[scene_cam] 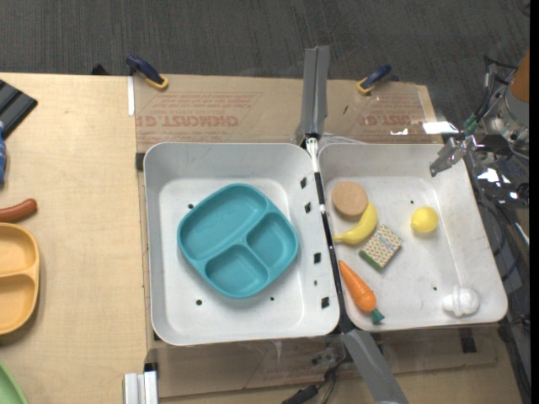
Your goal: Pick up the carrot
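Carrot in right bin, gripper off at the far right edge.

We see the carrot (357, 285) lying w/ its green end toward the bottom, against the right bin's (472, 225) left wall, just below a banana (359, 226), biscuit (349, 199) and sponge (381, 246). Lemon (424, 220) sits apart. Gripper (450, 152) hangs over the bin's upper-right rim. Left bin (168, 251) holds a teal divided plate (238, 240).

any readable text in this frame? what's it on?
"CHEMCZST. GE...", red print, upside down, partly legible, on the cardboard sheet behind the left bin.
More red print on the cardboard behind the right bin: too blurred to read.
The patterned block shows no legible text.
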